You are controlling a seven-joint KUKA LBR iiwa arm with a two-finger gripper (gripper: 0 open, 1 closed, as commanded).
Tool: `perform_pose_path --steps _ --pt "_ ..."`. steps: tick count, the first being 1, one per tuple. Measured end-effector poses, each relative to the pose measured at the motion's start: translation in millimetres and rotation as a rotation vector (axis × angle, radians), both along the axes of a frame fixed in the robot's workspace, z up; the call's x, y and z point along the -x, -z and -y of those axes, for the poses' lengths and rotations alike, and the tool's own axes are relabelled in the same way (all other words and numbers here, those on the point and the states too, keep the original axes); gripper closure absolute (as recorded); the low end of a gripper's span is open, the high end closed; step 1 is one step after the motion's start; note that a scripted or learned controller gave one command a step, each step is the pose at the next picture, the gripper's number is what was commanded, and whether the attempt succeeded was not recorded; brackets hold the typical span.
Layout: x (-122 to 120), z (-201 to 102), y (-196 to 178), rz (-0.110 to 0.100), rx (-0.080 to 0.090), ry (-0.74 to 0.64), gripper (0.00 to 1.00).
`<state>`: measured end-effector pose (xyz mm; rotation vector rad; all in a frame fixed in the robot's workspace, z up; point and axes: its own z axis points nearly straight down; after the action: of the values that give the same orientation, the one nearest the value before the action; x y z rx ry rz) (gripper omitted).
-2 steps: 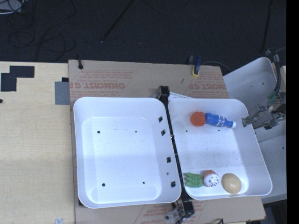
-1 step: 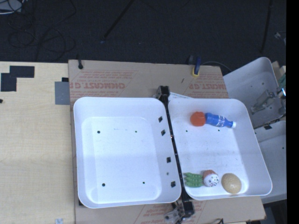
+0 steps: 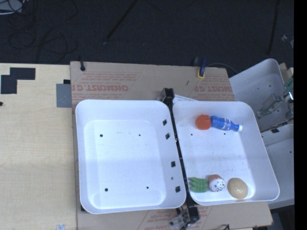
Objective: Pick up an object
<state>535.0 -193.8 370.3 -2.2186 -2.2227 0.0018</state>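
Nothing is yet lifted from the right bin (image 3: 268, 171). From its divider rightward: a green toy (image 3: 196, 184), speckled ball (image 3: 216, 183) and tan egg (image 3: 237, 188) crowd the near wall, awkward to grasp; the orange ball (image 3: 203, 122) touching a blue bottle (image 3: 224, 124) offers easier access. Gripper state: cannot tell.

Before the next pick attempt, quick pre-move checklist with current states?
1. Targets present: ok. Right bin holds an orange ball, blue bottle, green toy, spotted ball and tan egg.
2. Targets separated: not ok. Orange ball touches the bottle; green toy, spotted ball and egg sit bunched in a row.
3. Wall clearance: not ok for the bunched three, close to the near wall.
4. Bins seated side by side: ok.
5. End effector state: cannot tell.
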Motion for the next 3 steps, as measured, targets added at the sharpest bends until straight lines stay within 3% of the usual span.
perform_pose_path --steps 1,2,3 --pt "-0.4 0.3 -9.6 -0.001 0.0 -0.003 1.0" --pt "56.6 -23.7 -25.8 -0.002 -0.002 -0.002 1.0" --pt "60.2 -39.8 95.5 -0.01 -0.004 0.002 1.0"
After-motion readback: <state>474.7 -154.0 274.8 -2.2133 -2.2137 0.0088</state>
